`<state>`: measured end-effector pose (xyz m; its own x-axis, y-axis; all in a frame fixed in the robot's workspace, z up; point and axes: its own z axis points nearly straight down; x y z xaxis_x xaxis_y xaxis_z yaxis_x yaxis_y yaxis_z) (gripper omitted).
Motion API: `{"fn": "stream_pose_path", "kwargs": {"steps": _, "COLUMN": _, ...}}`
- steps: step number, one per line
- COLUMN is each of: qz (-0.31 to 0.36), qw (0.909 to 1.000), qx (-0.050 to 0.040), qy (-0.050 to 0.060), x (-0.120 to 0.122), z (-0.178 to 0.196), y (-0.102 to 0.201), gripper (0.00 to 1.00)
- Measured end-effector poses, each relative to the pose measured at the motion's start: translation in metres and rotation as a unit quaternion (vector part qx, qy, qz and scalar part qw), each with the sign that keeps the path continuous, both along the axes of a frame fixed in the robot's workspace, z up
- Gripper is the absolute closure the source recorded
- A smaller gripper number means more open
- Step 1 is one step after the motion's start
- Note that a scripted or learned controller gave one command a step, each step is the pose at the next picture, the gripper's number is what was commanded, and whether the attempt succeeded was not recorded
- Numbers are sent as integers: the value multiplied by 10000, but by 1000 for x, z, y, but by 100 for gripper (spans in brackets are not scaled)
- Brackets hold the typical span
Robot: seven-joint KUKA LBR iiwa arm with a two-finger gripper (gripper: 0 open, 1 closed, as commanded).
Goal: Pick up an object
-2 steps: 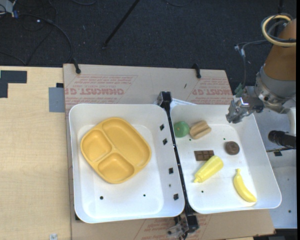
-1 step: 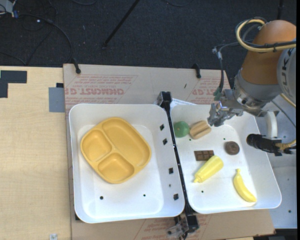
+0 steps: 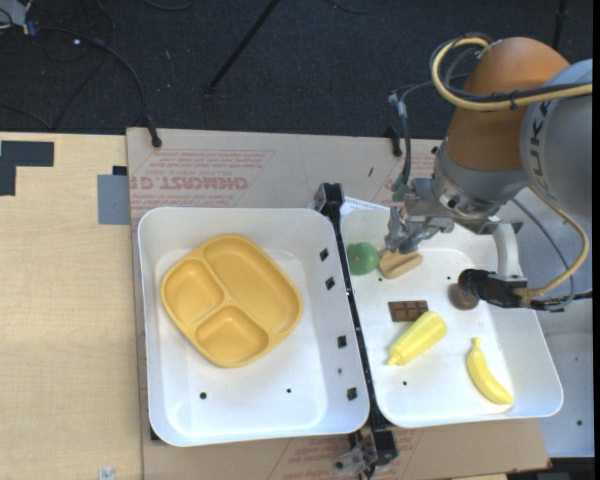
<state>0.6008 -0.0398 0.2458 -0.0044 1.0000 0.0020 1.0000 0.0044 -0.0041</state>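
Hovering pincer [image 3: 404, 240] just above tan bread piece [image 3: 401, 263], green ball [image 3: 362, 258] beside; finger state unclear

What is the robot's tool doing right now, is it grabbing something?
Tool: down in the right bin, right over the tan bread-like piece beside the green ball; open, shut or holding cannot be told.
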Motion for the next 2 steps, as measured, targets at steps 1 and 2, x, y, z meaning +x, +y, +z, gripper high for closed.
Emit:
{"fn": "stream_pose_path", "kwargs": {"steps": 1, "qz": 0, "qw": 10000, "qx": -3, "qy": 4, "x": -16, "z": 3, "y": 48, "gripper": 100}}
{"fn": "stream_pose_path", "kwargs": {"steps": 2, "qz": -1, "qw": 10000, "qx": -4, "qy": 10, "x": -20, "z": -15, "y": 95, "gripper": 100}}
